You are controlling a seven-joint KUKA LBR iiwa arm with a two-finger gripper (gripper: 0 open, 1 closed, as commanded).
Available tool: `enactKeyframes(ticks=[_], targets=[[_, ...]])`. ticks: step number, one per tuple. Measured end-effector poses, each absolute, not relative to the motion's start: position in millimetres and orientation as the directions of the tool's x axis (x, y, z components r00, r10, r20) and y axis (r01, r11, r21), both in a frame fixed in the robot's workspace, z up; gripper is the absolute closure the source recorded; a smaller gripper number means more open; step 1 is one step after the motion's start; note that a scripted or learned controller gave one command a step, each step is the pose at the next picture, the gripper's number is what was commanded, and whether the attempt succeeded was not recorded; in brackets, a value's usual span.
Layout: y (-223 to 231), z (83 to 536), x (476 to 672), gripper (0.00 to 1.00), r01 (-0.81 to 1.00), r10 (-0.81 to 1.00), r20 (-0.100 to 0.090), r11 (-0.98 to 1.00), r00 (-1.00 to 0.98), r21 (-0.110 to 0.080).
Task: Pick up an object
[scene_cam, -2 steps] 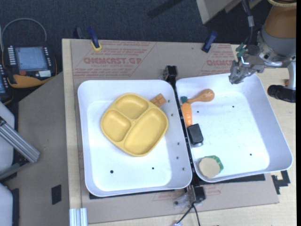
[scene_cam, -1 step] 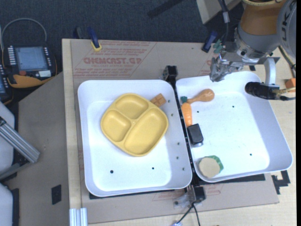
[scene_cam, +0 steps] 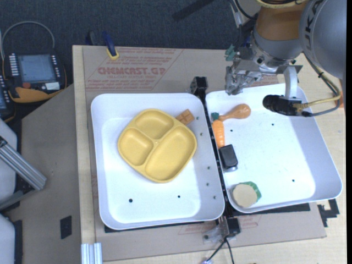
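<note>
Six loose things across two white bins, left bin (scene_cam: 110, 202) and right bin (scene_cam: 308, 164). As landmark, the orange carrot (scene_cam: 219, 133) — lying along the right bin's left wall, green end toward the view's top.

Just right of the carrot's green end, close to touching it: a tan wooden piece (scene_cam: 238, 113) with a rounded head, lying flat, head pointing away from the carrot.

Just below the carrot's tip, beside the same wall: a black block (scene_cam: 228, 157), flat on the bin floor.

Further below the carrot, past the black block, by the right bin's lower left corner: a round cream disc (scene_cam: 245, 194) with a green rim.

Left of the carrot, across the wall between the bins: a yellow divided plate (scene_cam: 157, 146), three compartments, flat in the left bin. Between that plate and the carrot, touching the plate's upper right edge: a small brown block (scene_cam: 185, 116).

Above the carrot and slightly right, over the right bin's far rim: the gripper (scene_cam: 236, 89), hanging from the grey arm (scene_cam: 330, 26) with its orange band (scene_cam: 278, 21). Near the tan wooden piece, apart from it. Spread or pressed together — cannot tell from this slanted view.
</note>
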State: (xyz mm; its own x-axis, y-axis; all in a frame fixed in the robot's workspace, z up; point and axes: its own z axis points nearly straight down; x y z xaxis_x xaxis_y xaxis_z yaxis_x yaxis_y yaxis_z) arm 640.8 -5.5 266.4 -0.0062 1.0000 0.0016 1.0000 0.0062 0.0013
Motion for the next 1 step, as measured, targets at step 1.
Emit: enactKeyframes(ticks=[1], targets=[[56.5,258.0,648.4,1.00,1.000,1.000,0.001,0.007,-0.007,0.002]])
